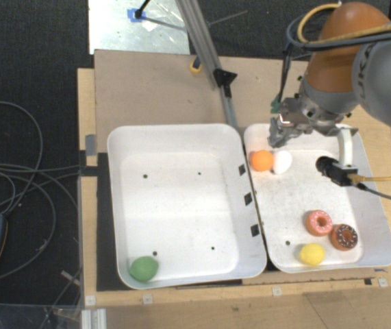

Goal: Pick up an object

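The arm (359, 53) comes in from the right, grey with its orange band bulging above the wrist, and bends down over the far end of the right bin (380, 242). The left bin (174, 142) lies beside it, the two touching along their inner rims.

The gripper (279, 139) hangs low over the far left corner of the right bin, just above the orange ball (261, 160) and the white ball (281, 162), which sit touching each other against the bin's inner wall. The fingertips seem to end right behind these two balls, but from this angle it cannot be told whether the fingers are apart or together, nor whether they touch either ball.

At the near end of the same bin lie a pink doughnut (319, 222), a brown doughnut (344, 237) just beside it, and a yellow ball (311, 253) near both.

A green ball (143, 268) rests alone in the near left corner of the left bin.
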### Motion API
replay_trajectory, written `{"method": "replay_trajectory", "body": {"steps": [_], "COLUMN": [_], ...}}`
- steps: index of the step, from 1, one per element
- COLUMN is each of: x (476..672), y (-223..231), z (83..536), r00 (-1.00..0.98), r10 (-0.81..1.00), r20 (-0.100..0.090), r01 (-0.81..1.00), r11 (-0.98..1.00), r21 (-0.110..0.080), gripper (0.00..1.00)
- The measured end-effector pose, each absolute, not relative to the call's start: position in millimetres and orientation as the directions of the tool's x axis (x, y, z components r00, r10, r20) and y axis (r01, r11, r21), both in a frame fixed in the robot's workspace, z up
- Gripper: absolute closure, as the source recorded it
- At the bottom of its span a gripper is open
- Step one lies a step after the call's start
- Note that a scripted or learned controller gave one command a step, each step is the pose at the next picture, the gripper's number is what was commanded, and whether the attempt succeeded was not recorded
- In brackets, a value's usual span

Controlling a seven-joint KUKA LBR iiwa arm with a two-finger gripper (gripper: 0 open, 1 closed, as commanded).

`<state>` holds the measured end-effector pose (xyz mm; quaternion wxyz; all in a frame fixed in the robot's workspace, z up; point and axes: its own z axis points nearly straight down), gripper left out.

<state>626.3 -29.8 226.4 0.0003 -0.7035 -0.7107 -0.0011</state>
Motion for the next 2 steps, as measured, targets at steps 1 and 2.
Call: {"method": "replay_trajectory", "body": {"steps": [1, 2], "x": [639.8, 641.7], "y": [25, 80], "z": [219, 218], "r00": [-0.011, -0.011], "r10": [1.000, 1.000], "r20": [0.002, 0.003], "r01": [1.000, 1.000], "r11": [0.011, 0.011], "r21": [0.003, 0.002], "gripper": [1.00, 1.00]}}
